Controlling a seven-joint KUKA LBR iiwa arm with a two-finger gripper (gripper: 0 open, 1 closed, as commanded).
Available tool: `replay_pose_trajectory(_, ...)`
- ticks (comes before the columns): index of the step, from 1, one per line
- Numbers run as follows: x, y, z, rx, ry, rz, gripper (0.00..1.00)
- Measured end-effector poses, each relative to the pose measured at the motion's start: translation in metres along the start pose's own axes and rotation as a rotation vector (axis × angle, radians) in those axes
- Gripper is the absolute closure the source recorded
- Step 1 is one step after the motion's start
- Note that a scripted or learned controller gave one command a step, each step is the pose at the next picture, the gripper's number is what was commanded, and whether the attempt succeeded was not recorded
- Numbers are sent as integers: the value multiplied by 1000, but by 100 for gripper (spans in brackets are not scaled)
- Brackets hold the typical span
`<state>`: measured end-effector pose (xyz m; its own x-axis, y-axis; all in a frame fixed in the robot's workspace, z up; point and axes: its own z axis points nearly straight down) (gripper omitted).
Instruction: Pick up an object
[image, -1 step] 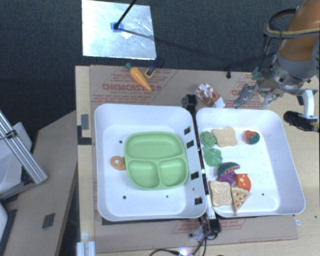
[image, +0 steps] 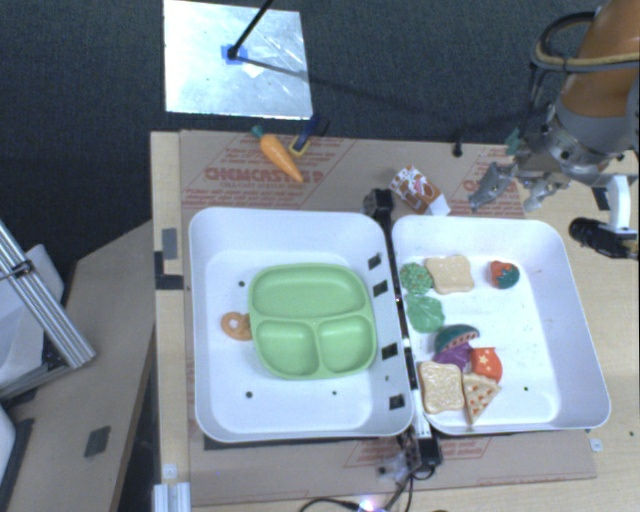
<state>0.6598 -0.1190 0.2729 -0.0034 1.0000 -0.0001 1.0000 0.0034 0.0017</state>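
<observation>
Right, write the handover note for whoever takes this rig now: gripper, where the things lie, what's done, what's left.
Gripper: above the far edge of the right bin, nothing between its fingers.
Right bin: toy food along its left side, including two toast slices, a pizza wedge, green pieces and a red and green piece further right.
Left bin: green divided tray, pretzel beside it.
Outside the bins: carrot, small packet.
Done: nothing picked up.
Left: lower into the bin, grasp one item, lift.

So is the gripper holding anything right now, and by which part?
Nothing is held. The gripper hangs open above the bench, past the far edge of the right bin, with nothing between its fingers.
</observation>
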Motion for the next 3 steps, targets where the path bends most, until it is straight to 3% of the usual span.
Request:
replay_pose_trajectory(1, 4, 4, 62, 4, 0, -1, 0)
replay_pose_trajectory(3, -6, 0, 147, 3, 0, 2, 0)
